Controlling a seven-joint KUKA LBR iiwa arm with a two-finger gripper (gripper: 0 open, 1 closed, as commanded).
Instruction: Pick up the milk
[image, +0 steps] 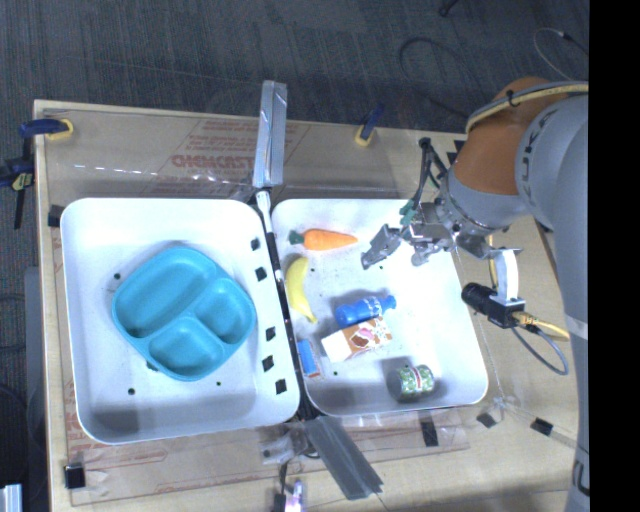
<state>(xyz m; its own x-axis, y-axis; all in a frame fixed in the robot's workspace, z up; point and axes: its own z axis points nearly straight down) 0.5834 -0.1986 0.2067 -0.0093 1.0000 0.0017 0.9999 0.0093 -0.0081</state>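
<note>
You are looking down on two white bins. The gripper (400, 246) is hovering over the upper part of the right bin (455, 395), its two fingers spread apart with nothing between them. The milk carton (357, 338) is lying on its side near the middle of that bin, well below the gripper and just under the blue bottle (364, 308). A carrot (328, 239) is lying left of the gripper, a banana (297, 286) is resting along the left wall, and a green can (416, 379) is sitting near the lower right corner. A blue divided tray (183, 312) is sitting in the left bin (85, 400).
</note>
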